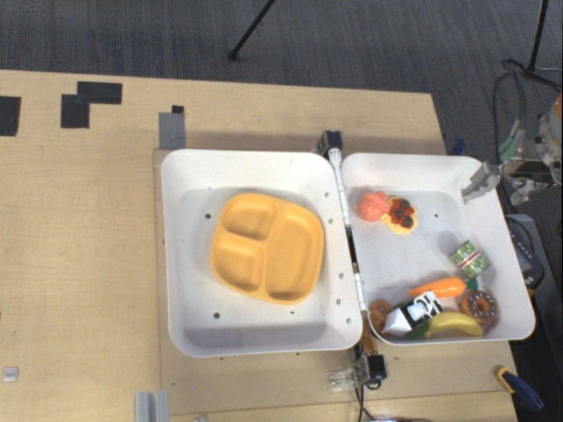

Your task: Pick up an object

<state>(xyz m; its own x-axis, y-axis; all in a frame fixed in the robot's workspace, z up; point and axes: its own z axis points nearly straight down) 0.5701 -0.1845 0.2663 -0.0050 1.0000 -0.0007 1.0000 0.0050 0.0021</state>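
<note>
Objects for picking lie in the right bin (440, 202), the one nearer the arm, and most of them crowd its near right corner. At the far left of that bin a pink toy (373, 205) sits touching a small yellow disc with dark berries (402, 217), the two forming a pair well apart from the rest. A green and white checked block (470, 258) lies alone by the right wall. Below it an orange carrot (437, 288) lies crosswise, just above a black and white carton (417, 313) and a yellow banana (456, 324). One chocolate doughnut (480, 305) rests against the right end of the carrot, and one small brown item (381, 309) sits at the left end of the cluster. That makes eight items, one of each. The left bin (189, 236) holds a single yellow tray with three compartments (266, 246), lying near its middle, tilted a little. Both bins stand side by side on the desk (79, 262). The claw (482, 181) hangs over the far right corner of the right bin, apart from every item; whether it is open or closed cannot be told, and nothing is seen in it.
</note>
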